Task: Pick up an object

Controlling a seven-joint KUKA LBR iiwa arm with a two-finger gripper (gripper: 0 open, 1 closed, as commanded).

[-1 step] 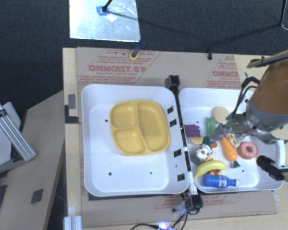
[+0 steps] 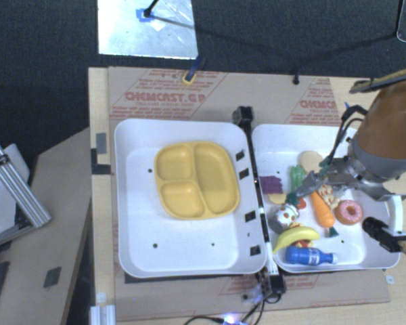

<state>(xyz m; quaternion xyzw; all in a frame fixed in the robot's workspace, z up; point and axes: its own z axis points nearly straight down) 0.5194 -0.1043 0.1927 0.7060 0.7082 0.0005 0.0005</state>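
Note:
My gripper (image 2: 316, 183) hangs low over the middle of the right bin (image 2: 375, 259), reaching in from the right. Just below it lies an orange carrot (image 2: 323, 209), and a green toy (image 2: 297, 177) sits right at its left. A pink donut (image 2: 350, 212) lies to the right of the carrot. Along the bin's front are a yellow banana (image 2: 296, 236) and a blue bottle (image 2: 310, 256). A small silver and red toy (image 2: 286, 214) lies left of the carrot. A beige piece (image 2: 310, 160) sits behind the gripper, and a purple piece (image 2: 271, 183) lies near the divider.
The left bin (image 2: 135, 249) holds a yellow three-compartment plate (image 2: 195, 179). A row of black clips (image 2: 247, 175) runs along the edge between the bins. A black cylinder (image 2: 381, 233) on the arm reaches over the right bin's front right corner.

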